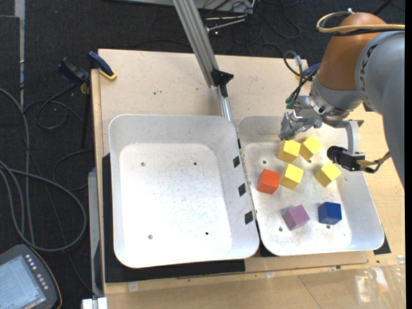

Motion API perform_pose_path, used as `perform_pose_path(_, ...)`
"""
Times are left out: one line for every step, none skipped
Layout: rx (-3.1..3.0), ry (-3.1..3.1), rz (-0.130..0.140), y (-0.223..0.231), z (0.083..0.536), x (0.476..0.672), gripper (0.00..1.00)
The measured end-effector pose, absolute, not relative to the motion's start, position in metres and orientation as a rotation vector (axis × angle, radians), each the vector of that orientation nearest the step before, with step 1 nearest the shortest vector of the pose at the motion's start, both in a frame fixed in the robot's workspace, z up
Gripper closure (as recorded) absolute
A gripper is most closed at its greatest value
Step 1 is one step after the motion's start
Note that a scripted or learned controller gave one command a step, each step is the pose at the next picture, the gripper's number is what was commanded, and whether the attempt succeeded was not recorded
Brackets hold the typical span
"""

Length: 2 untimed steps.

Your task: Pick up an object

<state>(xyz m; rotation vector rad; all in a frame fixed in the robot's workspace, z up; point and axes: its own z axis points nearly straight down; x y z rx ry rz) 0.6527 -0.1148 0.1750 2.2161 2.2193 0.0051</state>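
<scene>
Your gripper (pixel 295 126) hung low over the right bin's (pixel 360 237) far-left corner, just beside the nearest yellow cube (pixel 290 150), which sat turned diagonal to the bin walls. The arm (pixel 360 63) reached in from the right, wrist angled down-left. Its grip couldn't be told.

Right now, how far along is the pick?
Done: the gripper has reached the right bin and sits at its back edge, just above the nearest yellow cube. In hand: nothing visibly between the fingers. Left: grasp and lift; all the blocks, including the orange cube, lie on the bin floor.
</scene>
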Motion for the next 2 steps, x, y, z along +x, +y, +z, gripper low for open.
perform_pose_path(2.214, 2.22, 0.007, -0.108, 0.226, 0.647, 1.0)
perform_pose_path(2.217, 2.221, 0.003, -0.108, 0.258, 0.648, 1.0)
